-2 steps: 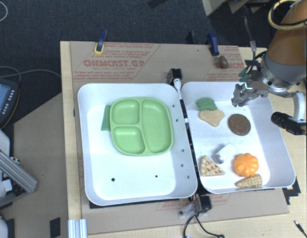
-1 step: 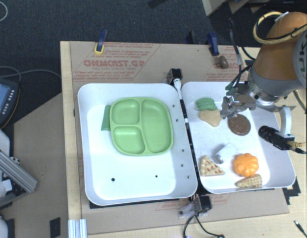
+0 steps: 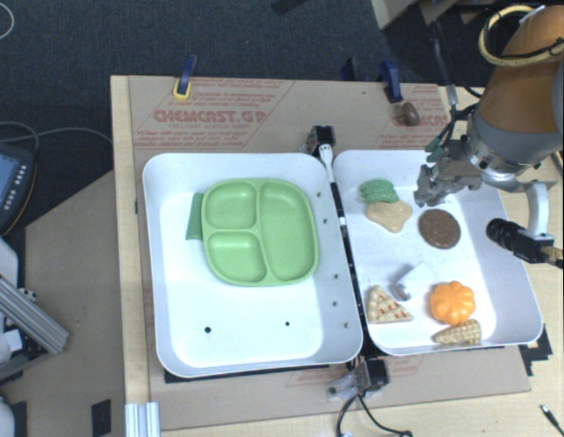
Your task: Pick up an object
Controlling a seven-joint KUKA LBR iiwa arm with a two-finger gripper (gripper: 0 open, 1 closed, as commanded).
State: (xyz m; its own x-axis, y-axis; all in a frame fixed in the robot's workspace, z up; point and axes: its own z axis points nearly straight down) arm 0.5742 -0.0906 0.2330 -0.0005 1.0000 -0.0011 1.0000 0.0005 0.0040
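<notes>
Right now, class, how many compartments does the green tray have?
3. The green tray in the left bin has one at its upper left, one at its lower left, and a long one down its right side.

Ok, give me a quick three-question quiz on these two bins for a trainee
1. True or false: the green divided plate lies in the left bin.
2. Which toy sits nearest the gripper? A) orange pumpkin B) brown round cookie C) waffle wedge
3. Fill in: the green leafy piece touches the ____ piece just below it.

Key: 1 true; 2 B; 3 tan
</notes>
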